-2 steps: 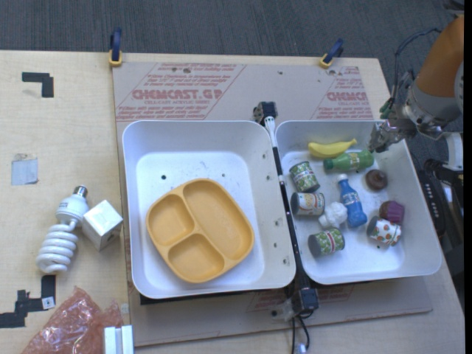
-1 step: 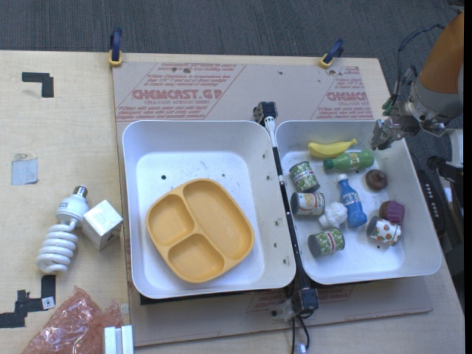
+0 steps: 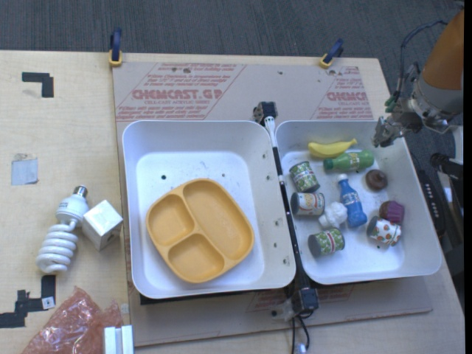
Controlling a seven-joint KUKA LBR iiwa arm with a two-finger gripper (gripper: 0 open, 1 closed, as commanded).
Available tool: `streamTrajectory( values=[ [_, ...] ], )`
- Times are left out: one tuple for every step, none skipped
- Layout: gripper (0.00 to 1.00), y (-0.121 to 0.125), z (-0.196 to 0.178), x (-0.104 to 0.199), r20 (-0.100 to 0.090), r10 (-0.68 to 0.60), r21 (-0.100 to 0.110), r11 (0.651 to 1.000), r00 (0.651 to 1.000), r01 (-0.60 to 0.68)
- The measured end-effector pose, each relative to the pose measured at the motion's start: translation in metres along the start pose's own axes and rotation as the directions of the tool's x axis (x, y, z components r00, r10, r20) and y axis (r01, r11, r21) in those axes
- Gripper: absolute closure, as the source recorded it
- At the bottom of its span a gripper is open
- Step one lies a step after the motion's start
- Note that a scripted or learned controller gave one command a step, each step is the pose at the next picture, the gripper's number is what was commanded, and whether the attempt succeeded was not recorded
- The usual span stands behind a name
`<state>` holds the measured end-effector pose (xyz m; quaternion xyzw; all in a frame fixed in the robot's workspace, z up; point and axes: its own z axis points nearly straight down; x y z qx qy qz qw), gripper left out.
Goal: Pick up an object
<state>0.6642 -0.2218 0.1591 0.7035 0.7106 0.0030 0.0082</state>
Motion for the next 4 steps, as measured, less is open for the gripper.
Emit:
streamTrajectory(
  values=[
    [1.0,0.001,-0.01,0.0,0.001,-0.001,-0.002,1.0,1.0,0.001],
    [1.0,0.001,-0.021,-0.001,0.003,-0.002,-0.005,1.0,1.0,0.002],
    [1.0,0.002,-0.031,-0.002,0.004,-0.003,-0.007,1.0,1.0,0.003],
    [1.0,0.003,-0.041,-0.002,0.006,-0.004,-0.01,1.0,1.0,0.004]
  ],
)
